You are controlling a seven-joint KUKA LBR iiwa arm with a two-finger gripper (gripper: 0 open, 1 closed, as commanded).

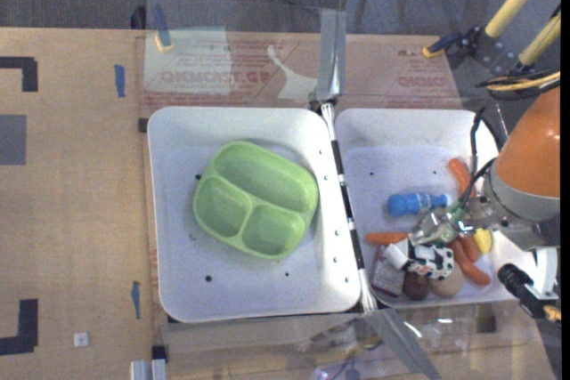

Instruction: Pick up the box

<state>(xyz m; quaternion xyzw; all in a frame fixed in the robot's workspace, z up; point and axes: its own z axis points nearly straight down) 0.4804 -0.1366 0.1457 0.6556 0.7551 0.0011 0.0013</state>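
Box: the likeliest candidate is a small dark maroon packet [389, 271] lying flat near the front left corner of the right bin [392, 142], close to the divider between the two bins. Its identity is hard to confirm at this size.

Neighbours: a black-and-white patterned toy [435, 262] is sitting just to its right, touching or nearly touching it. A brown rounded item [416, 285] and a tan egg-like item [446, 284] are resting just in front of that toy.

Gripper: the gripper [438, 229] is hanging low over the clutter in the right bin, up and to the right of the packet, beside the patterned toy. Whether it is spread or pressed together cannot be told from this angle, and nothing is visibly sitting in it.

Progress: judging from the scene, the box is lying in the bin and is not lifted; approach, grasp and lift all appear to be remaining.

Other contents: an orange carrot-like piece [386, 238] and a blue bottle [416, 204] are lying behind the packet.

Left bin: the left bin [169, 218] is holding a green divided plate [256, 200], well apart from the box.
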